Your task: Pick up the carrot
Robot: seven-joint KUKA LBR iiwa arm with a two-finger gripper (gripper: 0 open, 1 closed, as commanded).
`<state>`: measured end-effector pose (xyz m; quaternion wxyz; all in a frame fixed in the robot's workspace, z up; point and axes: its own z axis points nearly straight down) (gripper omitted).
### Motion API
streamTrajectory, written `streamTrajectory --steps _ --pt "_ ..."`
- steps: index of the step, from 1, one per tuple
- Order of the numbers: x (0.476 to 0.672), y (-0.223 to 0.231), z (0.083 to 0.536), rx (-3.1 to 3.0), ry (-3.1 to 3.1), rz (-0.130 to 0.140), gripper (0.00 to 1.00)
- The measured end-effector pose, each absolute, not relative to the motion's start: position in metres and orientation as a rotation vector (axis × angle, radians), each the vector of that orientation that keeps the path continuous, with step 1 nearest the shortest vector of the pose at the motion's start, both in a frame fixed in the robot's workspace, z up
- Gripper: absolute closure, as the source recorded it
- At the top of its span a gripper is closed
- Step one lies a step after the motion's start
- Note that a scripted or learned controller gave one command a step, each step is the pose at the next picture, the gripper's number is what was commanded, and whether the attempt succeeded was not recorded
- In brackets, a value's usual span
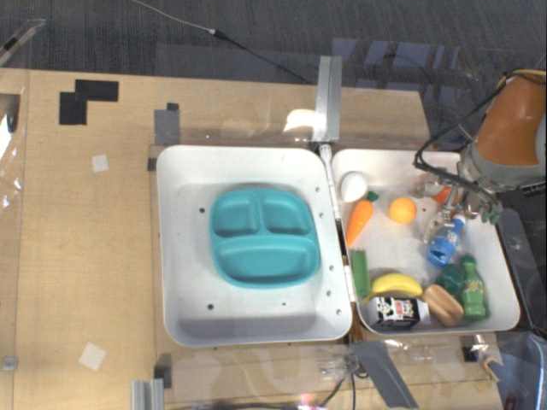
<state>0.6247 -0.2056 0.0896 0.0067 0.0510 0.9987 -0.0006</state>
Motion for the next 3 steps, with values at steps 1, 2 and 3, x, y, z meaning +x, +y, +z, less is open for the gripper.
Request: streamTrajectory --steps 1,2,3 --pt "0.650 -0.135 0.088 0.447 3.097 0.004 0.00" --pt "0.649 -0.090 0.088 0.778 3.032 0.000 0.00" --pt "0.625 -0.092 0.090 1.210 2.881 -0.007 0.00"
